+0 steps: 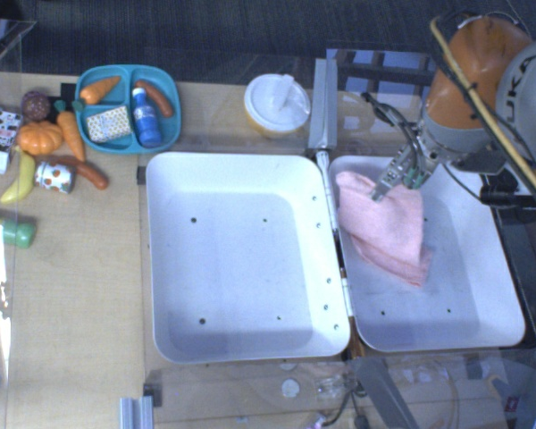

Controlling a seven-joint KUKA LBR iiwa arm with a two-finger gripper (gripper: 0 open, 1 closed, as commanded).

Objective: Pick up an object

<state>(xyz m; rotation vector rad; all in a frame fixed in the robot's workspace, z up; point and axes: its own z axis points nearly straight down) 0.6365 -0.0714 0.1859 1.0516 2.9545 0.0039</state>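
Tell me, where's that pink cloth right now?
The cloth lies in the right bin, toward its upper left, with the claw at its top edge.

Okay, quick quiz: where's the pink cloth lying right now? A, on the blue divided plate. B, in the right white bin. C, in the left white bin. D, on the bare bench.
B: the pink cloth lies crumpled in the right white bin, under the gripper.
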